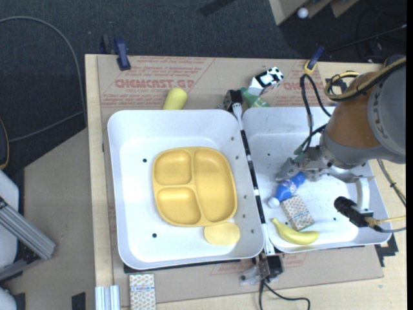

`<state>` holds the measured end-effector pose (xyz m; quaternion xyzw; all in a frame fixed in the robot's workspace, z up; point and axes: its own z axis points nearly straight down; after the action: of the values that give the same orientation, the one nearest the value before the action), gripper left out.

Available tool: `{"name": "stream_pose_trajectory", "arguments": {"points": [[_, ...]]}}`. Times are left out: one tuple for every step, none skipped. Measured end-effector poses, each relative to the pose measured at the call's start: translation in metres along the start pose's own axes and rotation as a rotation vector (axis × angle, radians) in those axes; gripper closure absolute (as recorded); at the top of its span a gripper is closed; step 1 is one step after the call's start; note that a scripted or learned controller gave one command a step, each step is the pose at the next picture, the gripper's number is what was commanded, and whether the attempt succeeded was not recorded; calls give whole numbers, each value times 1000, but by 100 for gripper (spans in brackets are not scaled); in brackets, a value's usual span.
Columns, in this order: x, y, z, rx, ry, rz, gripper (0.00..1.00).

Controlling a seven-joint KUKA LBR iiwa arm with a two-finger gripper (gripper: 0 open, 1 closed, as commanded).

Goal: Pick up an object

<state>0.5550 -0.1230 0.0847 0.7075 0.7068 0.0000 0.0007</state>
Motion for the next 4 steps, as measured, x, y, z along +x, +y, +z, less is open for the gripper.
{"name": "stream_pose_trajectory", "arguments": {"points": [[-15,28,0,0,0,-2,0],[26,18,0,3,2,-2,0],[20,-20,0,3,2,0,0],[15,-19,0,2,1,-1,0]]}}
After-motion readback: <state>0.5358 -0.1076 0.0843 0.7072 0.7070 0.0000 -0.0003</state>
